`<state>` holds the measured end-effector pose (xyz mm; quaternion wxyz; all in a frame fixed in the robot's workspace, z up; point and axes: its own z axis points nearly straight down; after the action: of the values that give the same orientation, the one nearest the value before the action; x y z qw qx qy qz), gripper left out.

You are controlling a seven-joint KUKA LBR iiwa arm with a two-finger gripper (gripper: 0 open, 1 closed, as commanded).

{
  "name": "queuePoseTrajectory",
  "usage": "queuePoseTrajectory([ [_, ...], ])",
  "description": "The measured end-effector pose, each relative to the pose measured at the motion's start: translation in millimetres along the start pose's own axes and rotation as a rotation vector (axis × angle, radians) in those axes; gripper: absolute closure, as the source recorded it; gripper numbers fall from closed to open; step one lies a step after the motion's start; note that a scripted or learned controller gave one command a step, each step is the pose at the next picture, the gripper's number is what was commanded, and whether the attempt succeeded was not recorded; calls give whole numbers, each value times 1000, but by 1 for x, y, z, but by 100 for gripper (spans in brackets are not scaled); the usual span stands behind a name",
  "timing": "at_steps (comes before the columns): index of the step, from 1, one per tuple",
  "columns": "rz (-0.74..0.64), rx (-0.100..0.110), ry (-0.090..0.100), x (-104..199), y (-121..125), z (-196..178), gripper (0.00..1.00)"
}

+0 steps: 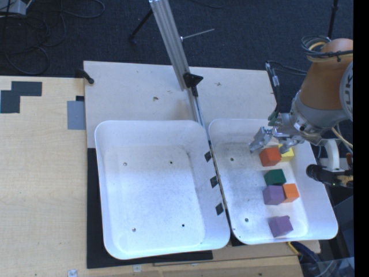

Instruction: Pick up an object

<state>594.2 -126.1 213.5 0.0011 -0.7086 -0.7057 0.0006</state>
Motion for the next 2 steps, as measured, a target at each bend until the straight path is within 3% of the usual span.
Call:
queuePoseTrajectory([
  [1,2,8,-1,-67,-34,63,0],
  [2,-5,-5,-3,-27,-53,123,0],
])
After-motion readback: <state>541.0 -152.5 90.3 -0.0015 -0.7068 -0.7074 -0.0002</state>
